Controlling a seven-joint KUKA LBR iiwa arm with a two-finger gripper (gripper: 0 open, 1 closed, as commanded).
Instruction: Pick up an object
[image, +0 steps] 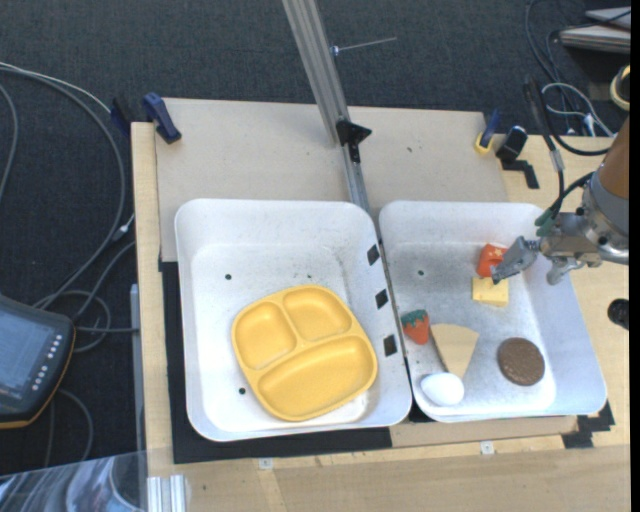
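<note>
We look down on the table (250, 150), where two white bins sit side by side. The left bin (200, 240) holds a yellow divided plate (303, 350) toward its 5 o'clock corner. The right bin (570, 350) carries the candidates for the pick: an orange-red toy (489, 259) near its middle, a yellow block (490, 292) touching that toy at its 6 o'clock side, a small red piece with a green top (416, 325) at the bin's 9 o'clock edge, a tan wedge (456, 347) just at 4 o'clock of that piece, a white egg-like thing (441, 388) at 7 o'clock in the bin, and a brown disc (521, 361) at 5 o'clock. The arm enters at 3 o'clock, and its gripper (521, 257) hangs over the right bin just at 3 o'clock of the orange-red toy, tips close beside it and above the yellow block. As for the jaws, we cannot tell whether they are released or clenched, since the slanted view blurs their tips into one grey shape; we see nothing between them. We judge the task to be in its approach: the arm is placed near a target, most likely the orange-red toy or the yellow block, but every object rests on the bin floor. Closing on one thing and lifting it clear are left to do.
</note>
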